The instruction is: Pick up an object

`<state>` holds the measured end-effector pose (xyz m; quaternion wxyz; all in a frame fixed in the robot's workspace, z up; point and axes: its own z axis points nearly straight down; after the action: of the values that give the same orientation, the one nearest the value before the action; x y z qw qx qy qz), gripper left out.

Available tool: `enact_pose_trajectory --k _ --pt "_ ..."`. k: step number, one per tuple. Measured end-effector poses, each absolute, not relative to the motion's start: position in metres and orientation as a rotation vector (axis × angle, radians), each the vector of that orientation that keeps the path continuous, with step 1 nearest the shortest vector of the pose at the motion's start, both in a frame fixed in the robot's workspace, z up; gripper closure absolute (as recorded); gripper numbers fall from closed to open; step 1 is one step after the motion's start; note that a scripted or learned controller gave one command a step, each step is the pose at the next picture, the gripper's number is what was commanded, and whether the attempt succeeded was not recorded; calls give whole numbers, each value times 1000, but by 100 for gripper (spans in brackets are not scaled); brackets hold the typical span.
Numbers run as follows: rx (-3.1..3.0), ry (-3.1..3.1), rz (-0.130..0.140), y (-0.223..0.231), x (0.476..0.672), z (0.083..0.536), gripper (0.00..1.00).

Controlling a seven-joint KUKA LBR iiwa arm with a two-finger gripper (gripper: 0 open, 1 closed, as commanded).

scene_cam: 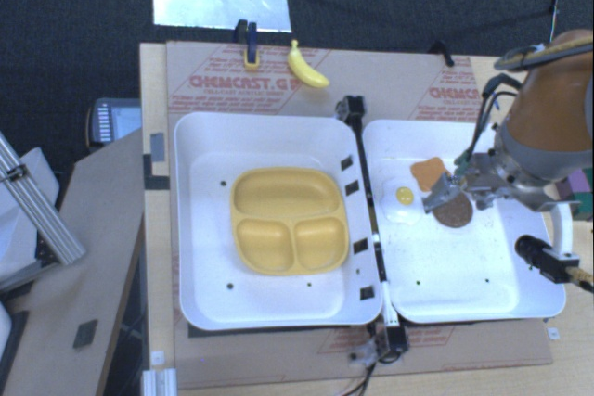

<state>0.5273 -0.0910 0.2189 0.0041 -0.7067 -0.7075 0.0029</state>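
Arm: grey, with an orange band above the wrist, reaching in from the right over the right bin [483,292]
Gripper [452,197]: low over the upper middle of the right bin, directly above a brown round piece [455,214]
Fingers: pointing toward the left; whether they are spread or closed cannot be told from this angle, and nothing is visibly held between them
Brown round piece: flat, dark brown, lying on the right bin's floor, partly covered by the gripper
Orange piece [428,172]: flat, roughly square, just up and left of the gripper, apart from the brown piece
Fried egg toy [403,199]: white with a yellow yolk, on the bin floor left of the gripper, near the divider between the bins
Left bin [204,292]: holds a yellow three-compartment plate [283,220] in its middle
Banana [306,68]: yellow, lying on the cardboard sheet behind the bins
Yellow clamp [251,51]: at the sheet's back edge, just left of the banana
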Motion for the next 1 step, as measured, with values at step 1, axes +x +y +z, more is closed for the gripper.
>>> enact_pose_trajectory --k 1 --pt "-2218 -2225 -1 -91 530 224 0"
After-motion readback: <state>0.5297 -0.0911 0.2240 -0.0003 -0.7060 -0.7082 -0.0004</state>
